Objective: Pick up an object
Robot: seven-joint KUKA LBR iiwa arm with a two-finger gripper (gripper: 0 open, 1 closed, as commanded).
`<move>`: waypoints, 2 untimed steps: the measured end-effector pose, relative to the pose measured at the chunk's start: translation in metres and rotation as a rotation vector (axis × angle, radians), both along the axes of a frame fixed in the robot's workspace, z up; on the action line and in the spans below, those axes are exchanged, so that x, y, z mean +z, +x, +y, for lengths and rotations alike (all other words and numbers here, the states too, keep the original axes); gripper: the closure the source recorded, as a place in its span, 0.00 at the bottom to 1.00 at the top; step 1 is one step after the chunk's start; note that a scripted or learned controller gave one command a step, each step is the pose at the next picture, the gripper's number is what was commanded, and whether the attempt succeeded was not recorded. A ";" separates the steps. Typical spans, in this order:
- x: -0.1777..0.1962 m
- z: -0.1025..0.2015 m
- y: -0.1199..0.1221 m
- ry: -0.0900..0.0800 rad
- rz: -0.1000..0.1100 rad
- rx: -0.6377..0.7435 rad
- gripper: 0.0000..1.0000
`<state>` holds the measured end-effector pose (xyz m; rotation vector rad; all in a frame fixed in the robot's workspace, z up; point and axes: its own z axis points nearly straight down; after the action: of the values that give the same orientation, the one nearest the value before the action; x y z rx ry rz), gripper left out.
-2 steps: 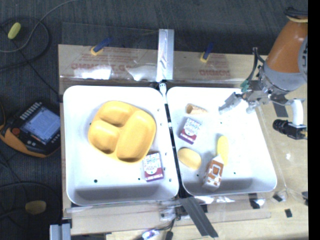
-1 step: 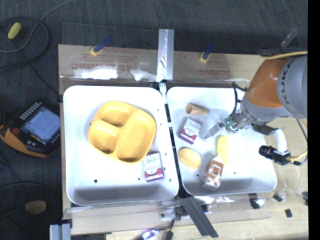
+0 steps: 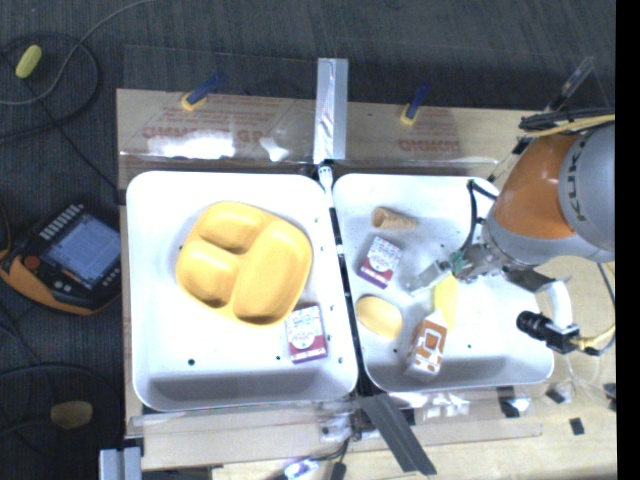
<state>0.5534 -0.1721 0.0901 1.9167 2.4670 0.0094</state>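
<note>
My claw [image 3: 432, 275] sits low in the right bin [image 3: 500, 368], pretty boxed in: yellow piece [image 3: 446, 298] touching it, orange carton [image 3: 428, 346] just below, purple box [image 3: 380, 260] and cone [image 3: 394, 218] to its left. Bare floor opens up and right of the cone, easy passage there.

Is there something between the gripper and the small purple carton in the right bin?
Nothing visible stands between them. The gripper is low in the right bin, and the purple carton lies just to its left in the view, across bare white floor. The yellow piece and orange carton sit below that path, nearer the front.
</note>
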 end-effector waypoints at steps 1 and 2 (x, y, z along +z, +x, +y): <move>0.008 0.001 0.001 0.006 0.002 0.001 1.00; 0.148 0.015 0.069 0.003 0.023 -0.028 1.00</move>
<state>0.6221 -0.1568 0.2380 1.9629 2.4557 -0.0094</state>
